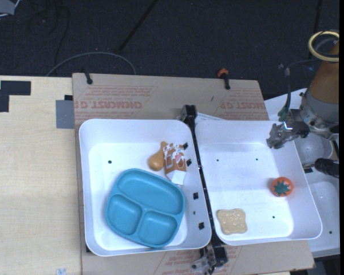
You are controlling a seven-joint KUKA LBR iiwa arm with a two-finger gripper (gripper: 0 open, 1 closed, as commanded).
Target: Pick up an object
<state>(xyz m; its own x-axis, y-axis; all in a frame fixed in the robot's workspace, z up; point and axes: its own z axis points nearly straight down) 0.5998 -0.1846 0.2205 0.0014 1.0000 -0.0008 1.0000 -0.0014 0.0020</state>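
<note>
In the left white bin [94, 153] I see a blue plastic divided tray [145, 207] lying flat, and just above its upper right corner a small tan and orange-brown toy figure [169, 158] with a white card under it. Across the black divider, the right white bin [249, 136] holds a beige slice of toy bread [232, 221] near its front wall and a round orange-red toy with a green centre [281, 187] towards its right side. The gripper [279, 135] sits at that bin's upper right rim, above and well apart from the orange-red toy; I cannot tell how its jaws stand.
</note>
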